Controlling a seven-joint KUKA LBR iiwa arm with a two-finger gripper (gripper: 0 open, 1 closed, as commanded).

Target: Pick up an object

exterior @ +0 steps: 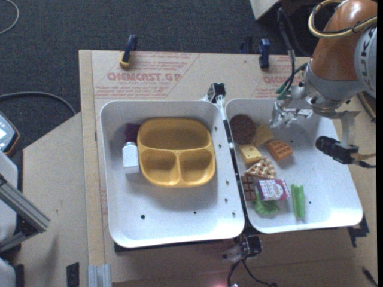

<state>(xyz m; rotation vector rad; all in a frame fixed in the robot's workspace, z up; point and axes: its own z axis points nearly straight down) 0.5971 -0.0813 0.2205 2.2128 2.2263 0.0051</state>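
I see two white bins on the worktop [90, 160]: the left bin [114, 220] holds one yellow tray [176, 151]; the right bin [335, 202] holds the toy food pile [263, 172], lower left of the jaws [286, 117], whose spread I cannot tell.

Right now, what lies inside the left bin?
A yellow divided plate, a small white bottle at its left, and something dark purple partly hidden behind the plate.

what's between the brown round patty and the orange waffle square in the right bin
In the camera view, a tan wedge-shaped piece lies between the brown patty and the orange waffle square.
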